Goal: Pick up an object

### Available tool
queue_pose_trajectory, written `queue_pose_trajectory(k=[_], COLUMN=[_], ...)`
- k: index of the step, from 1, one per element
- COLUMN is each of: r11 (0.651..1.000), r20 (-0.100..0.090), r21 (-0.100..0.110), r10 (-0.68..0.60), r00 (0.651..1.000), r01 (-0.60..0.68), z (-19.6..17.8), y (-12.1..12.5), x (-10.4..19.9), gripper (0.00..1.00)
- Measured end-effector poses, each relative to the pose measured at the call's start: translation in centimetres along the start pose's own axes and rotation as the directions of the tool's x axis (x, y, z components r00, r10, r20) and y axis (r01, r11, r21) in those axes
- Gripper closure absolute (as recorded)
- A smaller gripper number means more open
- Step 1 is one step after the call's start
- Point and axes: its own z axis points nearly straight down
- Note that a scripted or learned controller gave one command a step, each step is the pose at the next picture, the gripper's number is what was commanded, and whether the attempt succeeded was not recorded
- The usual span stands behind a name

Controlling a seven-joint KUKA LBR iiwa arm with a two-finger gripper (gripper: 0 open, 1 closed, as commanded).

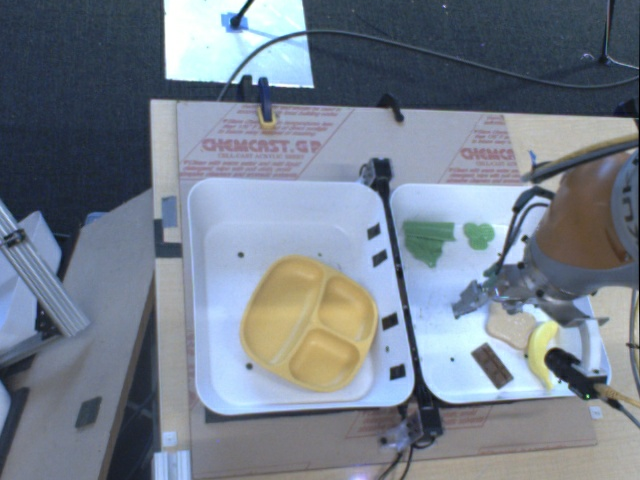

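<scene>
Dark carpet lies all around the worktop (300,138), which carries two white bins side by side. Take the right bin (440,393) as the place to look from. Inside it, the gripper (470,298) hangs low near the middle, and I cannot tell if it is open or closed, or if it has anything. Close to the arm, toward the bin's near right corner, lie a tan flat piece (508,330), a banana (541,350) and a small brown block (491,364). Two green toys (430,238) sit at the bin's far wall. The things by the arm sit very close together, so the gripper might bump one while going for another and push it away. It might also close on nothing. A yellow tray (310,320) rests in the left bin (215,298).
</scene>
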Motion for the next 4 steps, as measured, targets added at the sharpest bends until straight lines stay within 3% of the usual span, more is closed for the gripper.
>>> queue_pose_trajectory(k=[1,2,4], r11=[1.0,1.0,1.0], r20=[0.003,0.01,0.004], r21=[-0.009,-0.019,-0.011], r10=[0.0,0.002,-0.001], r00=[1.0,1.0,1.0], r01=[0.0,-0.002,0.001], z=[4.7,3.2,-7.5], y=[0.2,0.5,0.8], x=[0.0,-0.3,-2.1], gripper=[0.0,1.0,1.0])
